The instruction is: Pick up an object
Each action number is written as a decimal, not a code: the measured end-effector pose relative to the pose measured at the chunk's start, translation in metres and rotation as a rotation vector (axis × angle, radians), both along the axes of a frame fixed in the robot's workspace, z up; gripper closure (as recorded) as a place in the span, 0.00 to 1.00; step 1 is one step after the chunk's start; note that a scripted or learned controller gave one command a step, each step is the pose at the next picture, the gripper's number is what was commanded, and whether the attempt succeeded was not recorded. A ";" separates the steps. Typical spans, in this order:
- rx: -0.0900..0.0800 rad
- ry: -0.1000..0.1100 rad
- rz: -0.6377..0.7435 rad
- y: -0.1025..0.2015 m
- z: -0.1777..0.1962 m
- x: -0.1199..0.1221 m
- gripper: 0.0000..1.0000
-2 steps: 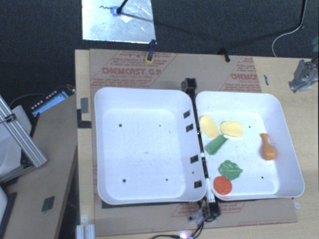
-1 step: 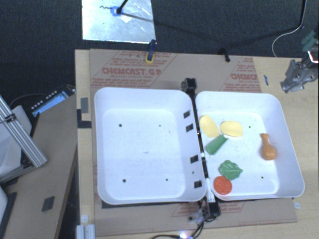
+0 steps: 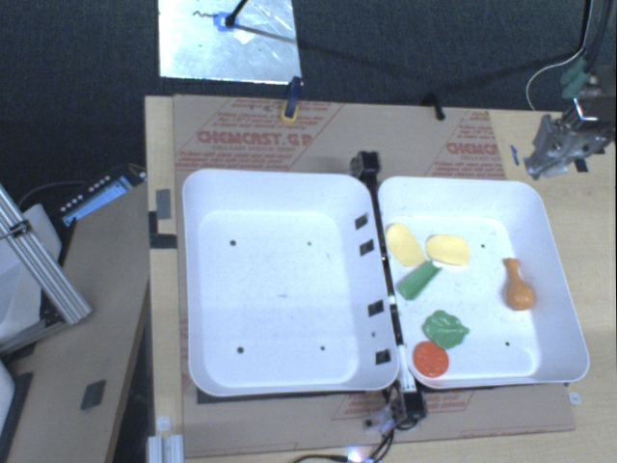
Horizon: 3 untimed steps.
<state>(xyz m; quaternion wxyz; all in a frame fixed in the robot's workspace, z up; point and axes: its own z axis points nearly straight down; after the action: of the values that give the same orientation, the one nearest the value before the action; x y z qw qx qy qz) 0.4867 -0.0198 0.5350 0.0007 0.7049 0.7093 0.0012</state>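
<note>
Nearest to us, at the near edge of the right bin [image 3: 554, 258], lies a red round piece [image 3: 431, 359], close to the divider between the two bins. Just beyond it sits a leafy green piece [image 3: 445, 328], almost touching the red one. Farther still we see a dark green oblong piece [image 3: 417, 280], its far end tucked against two pale yellow pieces: one elongated yellow piece [image 3: 405, 245] on the left, one rounder yellow piece [image 3: 447, 250] on the right. An orange gourd-shaped piece [image 3: 518, 285] lies by itself toward the right wall, well apart from the others. Any of these could serve as the object to pick.

The left bin [image 3: 207, 355] holds nothing we can make out. The gripper [image 3: 557, 150] hangs at the far right, outside the bins and beyond the right bin's far corner; at this distance we cannot tell how it is set.

We judge the grasp has not begun. The risk lies in the crowding: a descent on the green oblong or either yellow piece may strike a neighbour and scatter them, or close on two at once. The red piece's place beside the divider may block one finger. The orange one looks the safest target, though its rounded body may slip out.
</note>
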 end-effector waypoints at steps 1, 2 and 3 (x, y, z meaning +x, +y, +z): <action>0.000 0.000 0.000 0.022 0.000 0.000 1.00; 0.001 0.000 0.000 0.046 0.000 0.000 1.00; 0.001 0.000 0.000 0.064 0.000 0.000 1.00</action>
<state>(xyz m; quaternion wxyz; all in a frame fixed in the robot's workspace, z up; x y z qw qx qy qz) 0.4864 0.0443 0.5351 0.0004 0.7049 0.7093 0.0014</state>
